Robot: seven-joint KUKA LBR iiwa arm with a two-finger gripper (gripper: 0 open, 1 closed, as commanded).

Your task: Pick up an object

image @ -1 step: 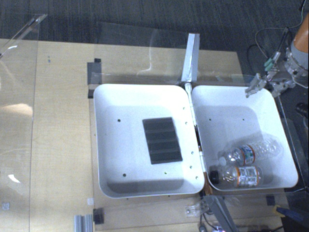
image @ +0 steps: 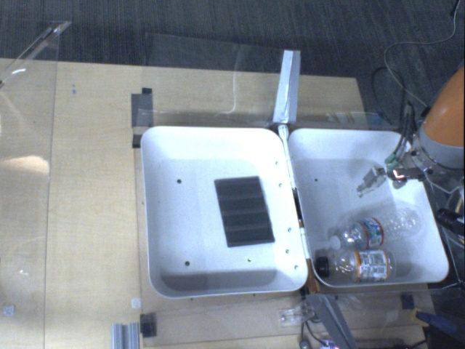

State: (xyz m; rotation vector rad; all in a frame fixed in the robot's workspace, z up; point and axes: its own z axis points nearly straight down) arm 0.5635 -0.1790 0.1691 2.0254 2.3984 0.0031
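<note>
We see the tool (image: pixel 372 180) hanging over the upper part of the right bin (image: pixel 320 158), reaching in from the right edge on a grey arm with an orange band (image: pixel 447 115). Its tips point down and to the left, but they are small and blurred, so we cannot tell how they stand, and we see nothing between them.

Below the tool, near the bin's front wall, lie two plastic bottles. The nearer one, a clear bottle (image: pixel 360 233) with a red and blue label, lies on its side. Just beyond it, close against the front wall, lies a second bottle (image: pixel 356 265) with a dark cap and a yellowish label, its cap end toward the left. The two are just beside each other, both apart from the tool.

Further left of the tool, past the wall the bins share, the left bin (image: pixel 167 195) holds a flat dark ribbed pad (image: pixel 244 211) near its middle. Both bins sit on the pale wooden counter (image: pixel 87 195).
</note>
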